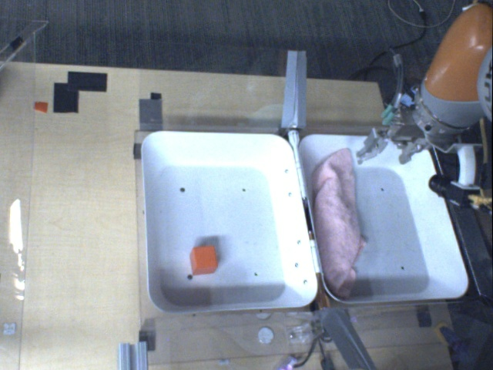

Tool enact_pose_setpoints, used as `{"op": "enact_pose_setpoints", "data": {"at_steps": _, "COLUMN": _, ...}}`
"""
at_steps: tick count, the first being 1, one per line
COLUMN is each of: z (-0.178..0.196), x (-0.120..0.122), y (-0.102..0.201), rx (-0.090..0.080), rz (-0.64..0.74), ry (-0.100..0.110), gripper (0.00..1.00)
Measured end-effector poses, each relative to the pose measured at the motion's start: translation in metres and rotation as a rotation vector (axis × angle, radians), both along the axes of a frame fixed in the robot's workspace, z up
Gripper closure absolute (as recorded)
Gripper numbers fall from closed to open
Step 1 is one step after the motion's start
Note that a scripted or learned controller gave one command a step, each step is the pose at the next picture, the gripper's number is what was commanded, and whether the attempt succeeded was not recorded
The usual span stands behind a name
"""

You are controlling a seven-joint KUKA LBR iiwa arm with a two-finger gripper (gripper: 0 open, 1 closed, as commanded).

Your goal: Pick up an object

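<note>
A small orange cube (204, 260) sits in the left bin (231, 153), near its front left. In the right bin (431, 230) a long pink cloth (339, 218) lies bunched along the left wall, from back to front. My gripper (386, 152) hangs over the back edge of the right bin, just right of the cloth's far end. Its fingers (367, 149) are spread open with nothing between them. The cube is far off to the gripper's left.
A metal post (293, 91) stands between the bins at the back. Black blocks (77, 89) and a tiny orange piece (41, 107) lie on the bench at the far left. The right bin's floor right of the cloth is bare.
</note>
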State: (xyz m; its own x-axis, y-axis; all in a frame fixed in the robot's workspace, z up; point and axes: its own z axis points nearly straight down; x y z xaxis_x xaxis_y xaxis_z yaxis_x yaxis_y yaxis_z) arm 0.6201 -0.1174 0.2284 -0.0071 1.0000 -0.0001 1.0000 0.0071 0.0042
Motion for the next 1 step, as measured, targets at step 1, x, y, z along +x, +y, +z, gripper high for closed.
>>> {"op": "enact_pose_setpoints", "data": {"at_steps": 1, "z": -0.1297, "x": -0.0057, "y": 0.0103, "rx": 0.0, "rz": -0.086, "ry": -0.001, "gripper": 0.0}}
